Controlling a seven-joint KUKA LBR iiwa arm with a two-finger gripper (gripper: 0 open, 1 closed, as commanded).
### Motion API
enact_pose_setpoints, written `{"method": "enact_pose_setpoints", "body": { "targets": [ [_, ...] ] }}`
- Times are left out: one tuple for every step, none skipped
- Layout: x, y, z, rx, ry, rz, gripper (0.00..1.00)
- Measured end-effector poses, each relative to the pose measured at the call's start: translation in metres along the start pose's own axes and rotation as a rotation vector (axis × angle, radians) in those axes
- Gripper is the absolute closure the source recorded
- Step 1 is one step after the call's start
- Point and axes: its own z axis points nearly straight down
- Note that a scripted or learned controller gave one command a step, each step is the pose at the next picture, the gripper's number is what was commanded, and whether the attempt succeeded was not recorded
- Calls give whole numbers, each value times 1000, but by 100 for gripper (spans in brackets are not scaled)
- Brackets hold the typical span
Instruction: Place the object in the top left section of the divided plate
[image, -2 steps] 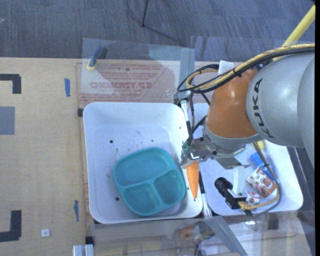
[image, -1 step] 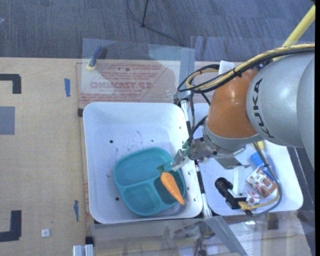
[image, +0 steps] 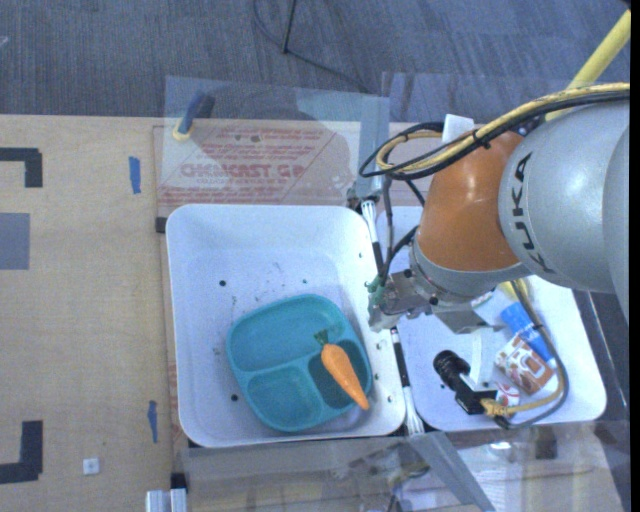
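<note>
A teal divided plate (image: 268, 348) lies in the lower part of the left white bin (image: 205, 250). An orange carrot (image: 343, 372) with a green top rests in the plate's right section, its tip pointing to the lower right rim. The plate's large upper left section holds nothing. My gripper (image: 385, 303) hangs under the big orange-banded wrist, over the wall between the two bins, just up and right of the carrot. The wrist hides most of the gripper. Nothing shows held in it.
The right bin (image: 585, 395) holds a blue item (image: 522, 322) and a small colourful packet (image: 522, 362) near its right side. A clear sheet with red print (image: 250, 165) lies behind the left bin. The arm covers much of the right bin.
</note>
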Motion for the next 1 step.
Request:
{"method": "enact_pose_setpoints", "body": {
  "targets": [
    [-15, 20, -15, -3, -2, -137, 100]
  ]
}}
